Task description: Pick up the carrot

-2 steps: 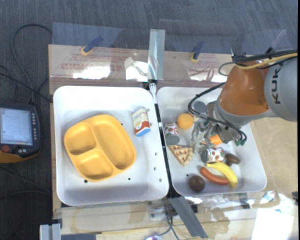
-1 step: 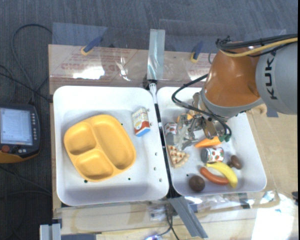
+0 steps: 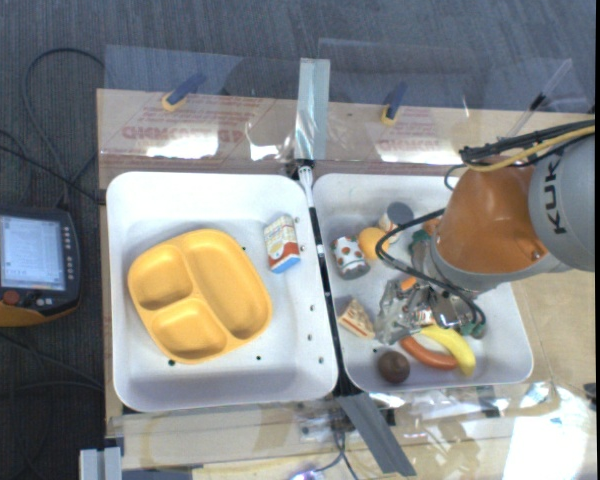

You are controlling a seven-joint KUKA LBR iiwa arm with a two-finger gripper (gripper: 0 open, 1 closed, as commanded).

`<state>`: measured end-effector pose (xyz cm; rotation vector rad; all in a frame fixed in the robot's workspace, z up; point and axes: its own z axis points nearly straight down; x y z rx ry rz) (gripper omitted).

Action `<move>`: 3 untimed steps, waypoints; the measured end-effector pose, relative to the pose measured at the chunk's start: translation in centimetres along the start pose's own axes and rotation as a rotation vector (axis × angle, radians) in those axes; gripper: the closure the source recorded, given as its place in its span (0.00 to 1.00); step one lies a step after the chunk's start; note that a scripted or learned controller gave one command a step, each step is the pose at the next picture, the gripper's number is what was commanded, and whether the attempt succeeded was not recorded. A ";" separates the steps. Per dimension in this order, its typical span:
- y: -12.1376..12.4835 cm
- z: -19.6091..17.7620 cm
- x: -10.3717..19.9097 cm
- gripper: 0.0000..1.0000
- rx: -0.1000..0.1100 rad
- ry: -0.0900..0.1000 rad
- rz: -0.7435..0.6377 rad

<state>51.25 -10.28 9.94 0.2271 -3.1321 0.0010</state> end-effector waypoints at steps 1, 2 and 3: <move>4.8 -8.8 -8.5 1.00 -0.001 -0.009 0.161; 4.7 -8.5 -8.3 0.00 -0.001 -0.001 0.164; -0.4 -2.1 -7.2 0.00 0.000 0.001 0.425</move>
